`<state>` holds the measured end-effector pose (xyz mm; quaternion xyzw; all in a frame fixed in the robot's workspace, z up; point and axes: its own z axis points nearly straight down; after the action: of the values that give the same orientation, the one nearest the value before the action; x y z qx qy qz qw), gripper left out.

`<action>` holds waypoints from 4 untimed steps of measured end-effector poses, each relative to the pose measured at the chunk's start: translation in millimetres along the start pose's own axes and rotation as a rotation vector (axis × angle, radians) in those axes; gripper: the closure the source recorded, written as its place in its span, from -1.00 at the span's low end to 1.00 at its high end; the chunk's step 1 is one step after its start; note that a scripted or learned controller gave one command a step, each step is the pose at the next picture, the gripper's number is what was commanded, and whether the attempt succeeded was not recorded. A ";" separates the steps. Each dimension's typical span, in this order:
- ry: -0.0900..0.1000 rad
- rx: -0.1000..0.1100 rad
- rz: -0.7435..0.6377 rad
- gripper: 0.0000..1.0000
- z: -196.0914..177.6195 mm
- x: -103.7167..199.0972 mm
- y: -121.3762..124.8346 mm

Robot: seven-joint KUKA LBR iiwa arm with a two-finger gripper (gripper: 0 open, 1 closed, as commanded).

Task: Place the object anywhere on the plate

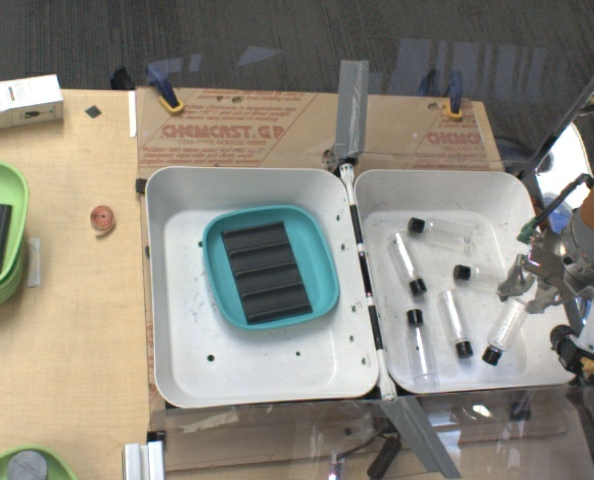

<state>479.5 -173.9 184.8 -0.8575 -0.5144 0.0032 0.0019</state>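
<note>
fixed overhead camera, slanting down on both bins [177, 268]

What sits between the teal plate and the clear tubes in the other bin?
In the camera view, bare white bin floor, then the two bins' adjoining rims, separate the teal plate from the clear tubes. No loose item lies between them.

Light: bright and even, came from overhead
Shadows: soft, faint inside the bins [167, 268]
Glare: white patch by the arm [577, 168] at right, sheen on the clear sheet [277, 438] below
Focus: pretty sharp, slight grain
</note>
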 end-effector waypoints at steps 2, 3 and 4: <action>-0.001 -0.002 0.028 -1.00 -103.4 -30.2 14.3; -0.002 -0.001 0.145 -1.00 -208.6 -25.3 31.5; -0.002 0.000 0.207 -1.00 -253.8 -7.6 68.8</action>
<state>538.5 -213.0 438.2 -0.9061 -0.4230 0.0041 0.0008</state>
